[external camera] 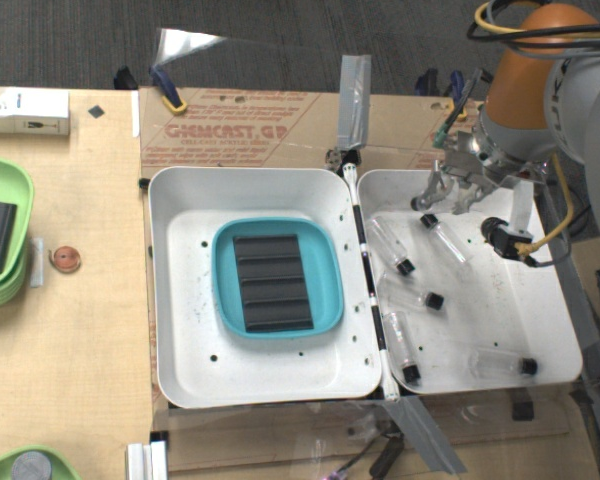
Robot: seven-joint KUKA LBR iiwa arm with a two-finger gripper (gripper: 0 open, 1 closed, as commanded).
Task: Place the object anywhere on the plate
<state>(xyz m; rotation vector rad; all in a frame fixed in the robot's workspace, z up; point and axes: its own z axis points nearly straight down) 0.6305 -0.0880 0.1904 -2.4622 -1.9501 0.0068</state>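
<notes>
A teal square plate [325,268] with a black ribbed insert [272,283] lies in the middle of the left white bin [180,348]. Several clear tubes with black caps lie scattered in the right bin [540,308]: one [392,248] near its left wall, one [446,240] just below the gripper, one [400,340] at the front left, and others. My gripper [442,202] hangs over the back of the right bin, fingers apart, with nothing visible between them. The nearest tube's black cap [429,220] sits right under the fingertips.
A cardboard sheet [240,128] lies behind the bins. On the bench to the left are a green dish [10,268], a small round reddish piece [66,258] and a white box [25,113]. A metal divider [365,268] separates the bins.
</notes>
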